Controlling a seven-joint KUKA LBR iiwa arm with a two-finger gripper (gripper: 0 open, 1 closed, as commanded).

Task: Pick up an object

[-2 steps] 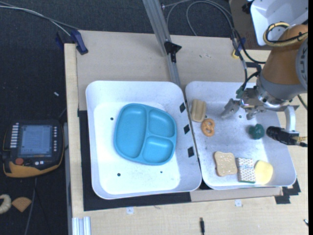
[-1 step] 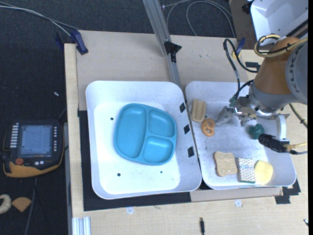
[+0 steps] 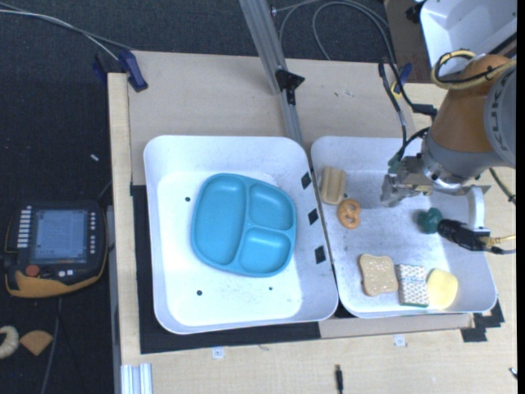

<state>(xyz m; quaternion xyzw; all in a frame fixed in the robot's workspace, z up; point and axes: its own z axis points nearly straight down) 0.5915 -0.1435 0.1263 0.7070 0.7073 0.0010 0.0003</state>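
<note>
My gripper hangs over the back middle of the right bin, pointing down at bare bin floor. A tan bread roll lies to its left by the bin's left wall. Just below the roll sits a small orange pretzel. A small teal object lies right of the gripper, close to it. Along the front of the bin lie a slice of toast, a patterned sponge and a yellow round piece. Nothing shows in the gripper's grasp.
The left bin holds a blue divided plate. A slanted metal pole rises behind the two bins. A black connector with cable hangs from the arm near the teal object. A teach pendant lies off the bench, left.
</note>
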